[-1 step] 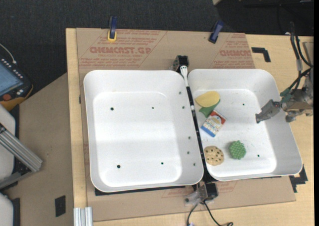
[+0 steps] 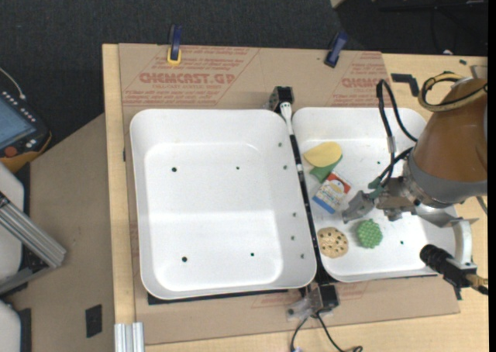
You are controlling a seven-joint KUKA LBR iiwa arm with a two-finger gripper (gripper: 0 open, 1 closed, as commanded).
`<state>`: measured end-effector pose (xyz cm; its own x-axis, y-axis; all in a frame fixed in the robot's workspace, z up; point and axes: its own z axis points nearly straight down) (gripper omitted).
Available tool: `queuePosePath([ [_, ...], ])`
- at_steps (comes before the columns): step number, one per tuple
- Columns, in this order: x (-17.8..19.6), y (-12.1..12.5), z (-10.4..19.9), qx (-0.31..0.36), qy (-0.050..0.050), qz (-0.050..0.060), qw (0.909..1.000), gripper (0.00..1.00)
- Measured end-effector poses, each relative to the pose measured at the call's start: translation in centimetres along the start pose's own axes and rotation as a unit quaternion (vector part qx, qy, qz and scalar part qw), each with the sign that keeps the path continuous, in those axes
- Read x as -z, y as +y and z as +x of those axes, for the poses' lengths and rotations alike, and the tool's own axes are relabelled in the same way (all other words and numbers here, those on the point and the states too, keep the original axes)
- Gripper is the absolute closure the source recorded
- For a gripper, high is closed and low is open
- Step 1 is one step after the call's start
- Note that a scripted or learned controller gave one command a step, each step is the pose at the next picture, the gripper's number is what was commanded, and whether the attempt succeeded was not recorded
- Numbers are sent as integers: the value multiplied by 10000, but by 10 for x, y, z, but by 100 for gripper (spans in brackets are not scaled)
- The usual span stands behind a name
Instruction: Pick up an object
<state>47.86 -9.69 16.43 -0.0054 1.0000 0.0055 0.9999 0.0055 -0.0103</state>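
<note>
The grey arm with the orange band (image 2: 457,137) reaches in from the right, and it hangs over the right shallow white plastic bin (image 2: 349,122). Its two-finger gripper (image 2: 363,208) is low in this bin, in the middle of the objects. From this slanted view, I cannot tell how the gripper is set, and nothing is seen clamped in it.

Four objects lie in the right bin. A yellow rounded piece with a green edge (image 2: 323,155) is near the divider, toward the back. In front of it lies a small carton in white, red and blue (image 2: 332,191), just beside the gripper tip on its left. A bumpy green ball (image 2: 370,234) is just in front of the gripper. A round tan cookie with dark spots (image 2: 332,242) rests near the front left corner of this bin.

The left shallow white plastic bin (image 2: 155,188) stands beside it on the brown cardboard sheet (image 2: 232,71), which two blue clamps (image 2: 335,50) hold at the back edge.
</note>
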Motion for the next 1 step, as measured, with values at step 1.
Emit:
queuePosePath([
  [1,-79,-2,-85,-63,-30,-18,10000,0],
])
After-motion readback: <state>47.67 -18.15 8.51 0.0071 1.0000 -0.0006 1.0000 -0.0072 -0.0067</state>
